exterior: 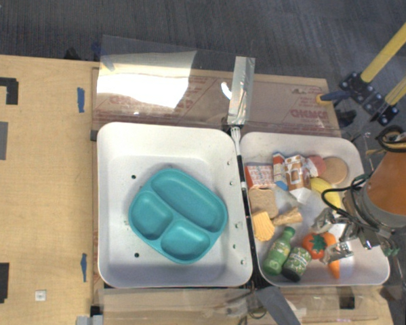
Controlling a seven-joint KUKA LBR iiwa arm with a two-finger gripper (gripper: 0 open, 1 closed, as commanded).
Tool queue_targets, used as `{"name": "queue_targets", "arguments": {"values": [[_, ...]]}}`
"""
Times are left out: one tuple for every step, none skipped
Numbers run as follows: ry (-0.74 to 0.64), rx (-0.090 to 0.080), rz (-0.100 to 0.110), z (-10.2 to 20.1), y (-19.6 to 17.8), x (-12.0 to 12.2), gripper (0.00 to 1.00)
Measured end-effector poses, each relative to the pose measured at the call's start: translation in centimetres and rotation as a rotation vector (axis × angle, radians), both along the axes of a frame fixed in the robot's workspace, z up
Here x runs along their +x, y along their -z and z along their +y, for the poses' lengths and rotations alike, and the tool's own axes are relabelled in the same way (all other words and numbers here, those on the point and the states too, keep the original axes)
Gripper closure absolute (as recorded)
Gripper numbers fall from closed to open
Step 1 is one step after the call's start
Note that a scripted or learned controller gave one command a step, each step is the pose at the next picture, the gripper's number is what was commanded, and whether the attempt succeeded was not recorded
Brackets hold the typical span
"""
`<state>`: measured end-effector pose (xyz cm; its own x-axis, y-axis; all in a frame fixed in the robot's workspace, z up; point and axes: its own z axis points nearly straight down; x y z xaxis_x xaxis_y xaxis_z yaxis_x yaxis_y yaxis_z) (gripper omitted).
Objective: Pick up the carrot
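The carrot (334, 269) shows as a small orange piece near the front right of the right bin (370, 272). More orange peeks out just above it at the gripper's left side, and the part between is hidden by the gripper. My gripper (339, 242) hangs low over that spot, directly above the carrot. The orange-banded wrist (390, 185) reaches in from the right edge. Whether the carrot is gripped cannot be made out.
A red-orange tomato-like toy (314, 244) and two green bottles (288, 254) lie just left of the gripper. A cheese wedge (263, 227), crackers (262, 199), a banana (320, 186) and packets (294, 170) crowd the bin's back. The left bin (115, 160) holds a teal divided plate (176, 215).
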<state>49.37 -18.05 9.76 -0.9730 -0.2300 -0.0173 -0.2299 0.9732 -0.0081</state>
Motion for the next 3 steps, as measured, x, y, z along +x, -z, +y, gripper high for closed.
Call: {"name": "queue_targets", "arguments": {"values": [[0.151,0.007,0.013,6.3,-7.4,1.8,1.0],[0.152,0.007,0.013,6.3,-8.0,1.9,1.0],[0.15,0.008,0.011,6.4,-8.8,2.1,1.0]]}}
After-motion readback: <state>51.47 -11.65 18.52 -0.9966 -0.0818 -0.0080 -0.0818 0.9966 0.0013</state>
